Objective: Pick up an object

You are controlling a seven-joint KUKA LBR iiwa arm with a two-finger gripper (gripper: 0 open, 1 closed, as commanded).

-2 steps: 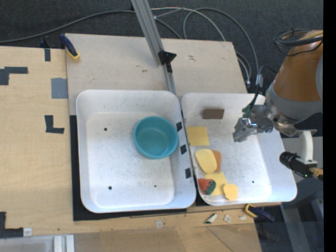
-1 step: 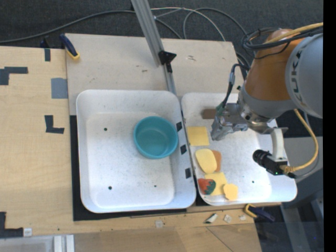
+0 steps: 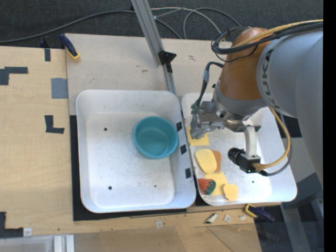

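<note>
Hovering over yellow slice (image 3: 199, 138) — gripper (image 3: 198, 130), R bin (image 3: 278, 190).

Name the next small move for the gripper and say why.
Probably a short, straight descent. The gripper hangs in the right bin over a flat yellow piece near the bin's left wall, with nothing visibly held. The other yellow pieces lie nearer the camera, off its line.
</note>
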